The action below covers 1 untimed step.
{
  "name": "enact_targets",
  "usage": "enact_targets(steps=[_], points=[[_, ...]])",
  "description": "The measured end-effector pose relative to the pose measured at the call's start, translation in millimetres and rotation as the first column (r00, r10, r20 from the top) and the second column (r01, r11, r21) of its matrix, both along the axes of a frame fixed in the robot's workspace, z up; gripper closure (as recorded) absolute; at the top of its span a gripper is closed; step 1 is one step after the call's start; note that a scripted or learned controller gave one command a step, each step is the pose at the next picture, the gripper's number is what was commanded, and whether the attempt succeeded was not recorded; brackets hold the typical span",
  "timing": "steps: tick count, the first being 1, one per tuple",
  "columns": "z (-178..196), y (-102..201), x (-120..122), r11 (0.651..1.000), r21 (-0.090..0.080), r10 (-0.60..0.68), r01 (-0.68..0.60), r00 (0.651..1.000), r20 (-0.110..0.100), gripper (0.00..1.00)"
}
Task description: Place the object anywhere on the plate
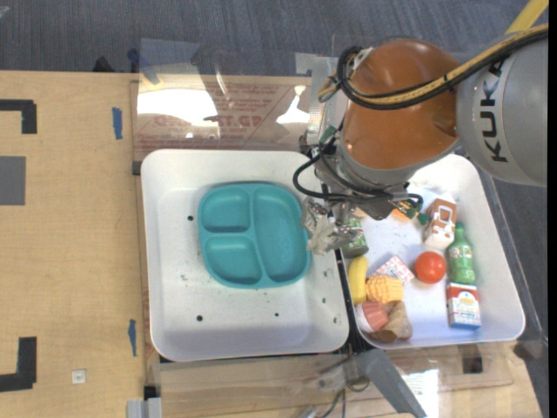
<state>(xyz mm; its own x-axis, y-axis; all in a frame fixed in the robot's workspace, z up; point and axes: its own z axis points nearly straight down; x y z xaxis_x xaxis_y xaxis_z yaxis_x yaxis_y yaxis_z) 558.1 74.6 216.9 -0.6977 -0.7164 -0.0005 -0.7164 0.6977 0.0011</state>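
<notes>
A teal plate with three compartments lies in the left white bin. My gripper hangs just right of the plate's right rim, over the divide between the two bins, below the orange wrist band. Something small and dark green sits at the fingers, but the view does not show clearly whether it is held between them. Toy food lies in the right bin: a yellow banana, a red tomato and a green bottle.
More toys crowd the right bin: a red and white carton, a small white and orange carton, a pink and yellow packet, a brownish piece. A cardboard sheet covers the bench on the left.
</notes>
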Motion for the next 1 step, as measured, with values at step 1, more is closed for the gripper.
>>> enact_targets(steps=[1], points=[[64.0, 1.3, 63.6, 0.998, 0.002, 0.060, -0.060, 0.998, 0.012, 1.00]])
